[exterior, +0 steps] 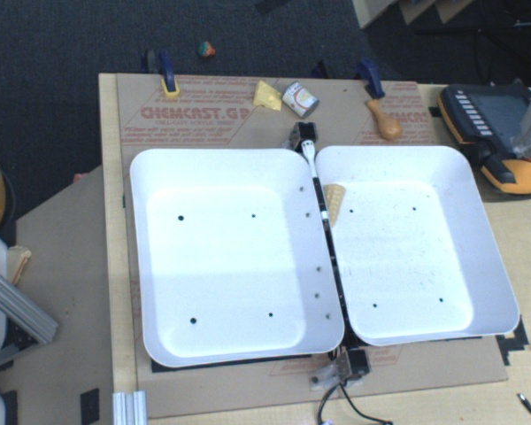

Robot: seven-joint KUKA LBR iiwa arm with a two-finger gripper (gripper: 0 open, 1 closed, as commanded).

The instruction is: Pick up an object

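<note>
A small tan cone-shaped object (334,202) lies in the right white bin (478,264), against its left wall near the far corner. The left white bin (150,264) sits beside it, the two touching along a black strip (323,228).
Beyond the bins on the brown board lie a yellow wedge (266,96), a small white and grey block (299,99) and a tan wooden piece (385,122). Blue clamps (167,71) hold the board's far edge. A black and yellow handset (496,135) sits at the right.
</note>
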